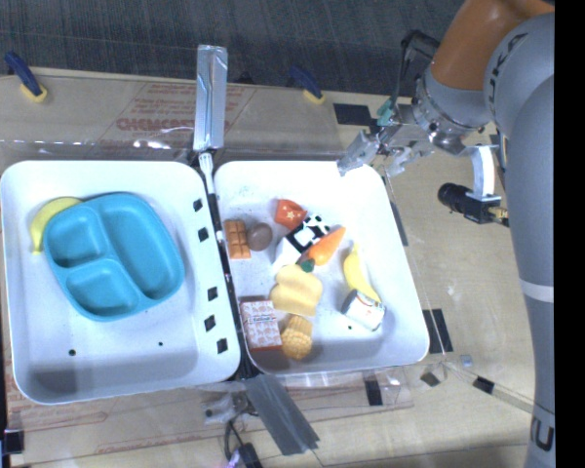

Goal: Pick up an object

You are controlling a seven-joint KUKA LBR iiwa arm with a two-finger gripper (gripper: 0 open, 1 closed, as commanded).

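My gripper (372, 160) hangs over the far right corner of the right bin (395, 252), its two fingers spread apart with nothing between them. Below and to its left the bin holds a red strawberry (290, 212), a black-and-white block (310, 233), an orange carrot (323, 247), a yellow banana (358, 271), a brown ball (259, 235) and a waffle piece (236, 239). Nearer the front lie a pale yellow piece (297, 291), a corn cob (296, 336), a small red-printed box (261, 324) and a white carton (365, 310).
The left bin (39, 359) holds a blue divided plate (112, 253) with a yellow banana (47, 216) tucked behind its left edge. A silver bar (210, 96) stands at the divider between the bins. Blue clamps (25, 76) sit on the bench's far edge.
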